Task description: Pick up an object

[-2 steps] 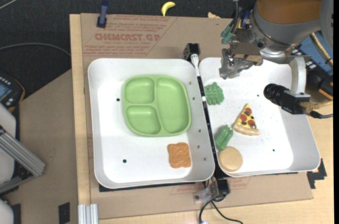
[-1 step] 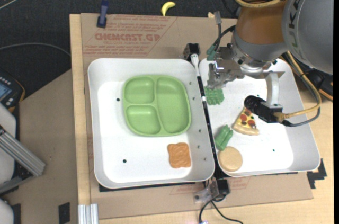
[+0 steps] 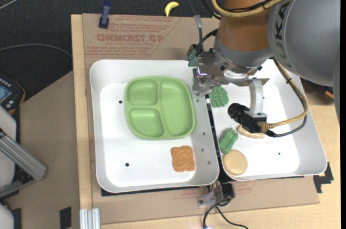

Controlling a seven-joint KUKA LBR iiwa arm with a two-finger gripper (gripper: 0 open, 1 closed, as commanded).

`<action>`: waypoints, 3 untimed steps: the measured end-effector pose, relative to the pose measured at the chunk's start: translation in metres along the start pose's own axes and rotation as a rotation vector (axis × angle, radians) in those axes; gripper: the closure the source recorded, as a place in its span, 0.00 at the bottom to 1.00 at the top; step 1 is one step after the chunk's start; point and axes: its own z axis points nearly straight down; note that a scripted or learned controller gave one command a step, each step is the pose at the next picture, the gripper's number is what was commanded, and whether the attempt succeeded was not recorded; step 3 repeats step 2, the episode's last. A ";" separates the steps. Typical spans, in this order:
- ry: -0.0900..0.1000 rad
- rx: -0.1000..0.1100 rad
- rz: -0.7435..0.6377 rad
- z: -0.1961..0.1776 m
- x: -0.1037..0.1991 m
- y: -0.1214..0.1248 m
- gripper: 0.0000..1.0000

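The arm (image 3: pixel 303 22) comes in from 3 o'clock and hangs over the wall where the two bins meet, with the gripper (image 3: pixel 205 80) low at that seam; its body hides the tips, so I cannot tell whether it is wide or narrow, and nothing shows held in it. The left bin (image 3: pixel 102 114) carries a green plate (image 3: pixel 160 108) at its middle, with an orange waffle (image 3: pixel 183 158) at the plate's 5 o'clock. The right bin (image 3: pixel 303 152) has a tan disc (image 3: pixel 235 162) near its 7 o'clock corner, a green pod (image 3: pixel 228 139) just at the disc's 11 o'clock, and a small green floret (image 3: pixel 219 96) just at the gripper's 5 o'clock. The floret looks the likeliest target: probably a light, stiff plastic toy with a knobbly surface that should not slip, best pinched across its bushy head, though its place close to the bin wall may crowd the approach
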 end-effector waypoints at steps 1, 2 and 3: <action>0.001 0.004 -0.004 0.010 0.074 -0.063 1.00; 0.004 -0.023 0.007 -0.188 0.030 -0.070 1.00; 0.004 -0.023 0.007 -0.188 0.030 -0.070 1.00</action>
